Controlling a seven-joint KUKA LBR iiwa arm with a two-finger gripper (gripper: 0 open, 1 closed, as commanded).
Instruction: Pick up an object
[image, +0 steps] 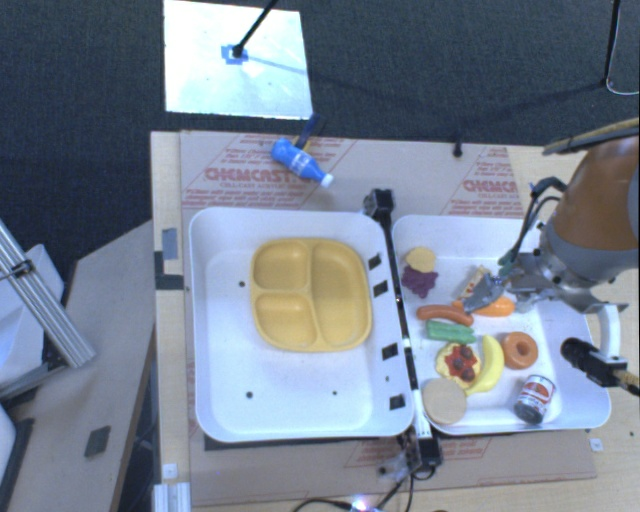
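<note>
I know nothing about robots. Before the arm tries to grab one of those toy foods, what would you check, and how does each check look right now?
1. gripper is over the right bin, where the toy foods lie: ok.
2. A target sits right at the gripper: ok, the orange carrot lies just beside it.
3. Something already held between its fingers: cannot tell, they are too small and blurred.
4. Room around the target: not ok, the hot dog and the donut lie near the carrot.
5. Drop spot free: ok, the yellow divided plate in the left bin has nothing on it.
</note>
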